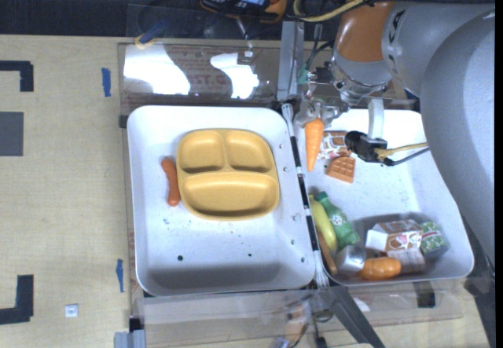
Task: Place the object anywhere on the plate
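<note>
The yellow three-compartment plate point(228, 172) lies in the left bin point(157, 252). My gripper point(317, 112) hangs at the top left corner of the right bin point(440, 197), close to the wall between the bins. An orange carrot point(313, 144) hangs from it, thick end up between the fingers and tip pointing down over the divider. The gripper is shut on the carrot's top. The carrot is to the right of the plate, a short way from the plate's right rim.
An orange sausage point(171, 181) lies just left of the plate. The right bin holds a waffle piece point(341, 170), a green bottle point(338, 222), a banana point(324, 227), a wrapped packet point(405, 240) and an orange item point(381, 268). The arm's bulk covers the right side.
</note>
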`<state>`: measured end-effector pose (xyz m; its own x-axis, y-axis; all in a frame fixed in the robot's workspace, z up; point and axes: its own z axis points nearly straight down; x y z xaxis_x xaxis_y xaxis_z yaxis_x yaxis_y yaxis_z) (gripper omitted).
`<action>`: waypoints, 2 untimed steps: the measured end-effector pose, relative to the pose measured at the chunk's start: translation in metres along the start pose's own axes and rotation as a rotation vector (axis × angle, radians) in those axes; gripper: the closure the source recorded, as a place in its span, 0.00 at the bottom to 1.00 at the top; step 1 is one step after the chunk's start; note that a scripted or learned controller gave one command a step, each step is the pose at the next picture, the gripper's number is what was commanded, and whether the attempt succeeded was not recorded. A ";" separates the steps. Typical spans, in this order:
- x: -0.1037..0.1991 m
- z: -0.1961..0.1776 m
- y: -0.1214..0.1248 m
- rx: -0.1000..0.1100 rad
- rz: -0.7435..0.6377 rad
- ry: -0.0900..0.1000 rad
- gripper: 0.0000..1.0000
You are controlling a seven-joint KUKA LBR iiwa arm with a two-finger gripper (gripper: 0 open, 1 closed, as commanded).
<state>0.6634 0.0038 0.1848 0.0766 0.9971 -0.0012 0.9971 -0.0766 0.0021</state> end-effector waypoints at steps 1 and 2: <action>0.047 -0.066 0.000 0.001 0.065 0.001 1.00; 0.047 -0.066 0.000 0.002 0.065 0.000 0.00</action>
